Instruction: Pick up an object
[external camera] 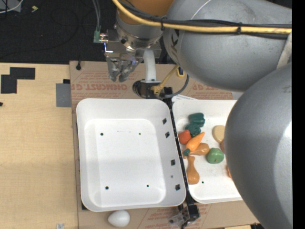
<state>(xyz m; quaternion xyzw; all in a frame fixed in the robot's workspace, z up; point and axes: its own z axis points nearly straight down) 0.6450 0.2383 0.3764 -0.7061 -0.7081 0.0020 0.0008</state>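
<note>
Cardboard-covered bench (pixel 33 142) carries two bins. Arm (pixel 228 37) reaches to 12 o'clock of left bin (pixel 86 128); gripper (pixel 120 73) state indeterminate. Toy vegetables (pixel 198 142) occupy right bin (pixel 209 194); white egg (pixel 118 218) lies at 6 o'clock.

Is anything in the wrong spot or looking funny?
Yes. A white egg lies on the bench just outside the left bin, by its near edge, while the other toy foods, like the carrot and the green ball, sit in the right bin.

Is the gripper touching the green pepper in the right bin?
Apart. The camera view shows the gripper above the far edge of the left bin, while the green pepper lies in the right bin.
</note>
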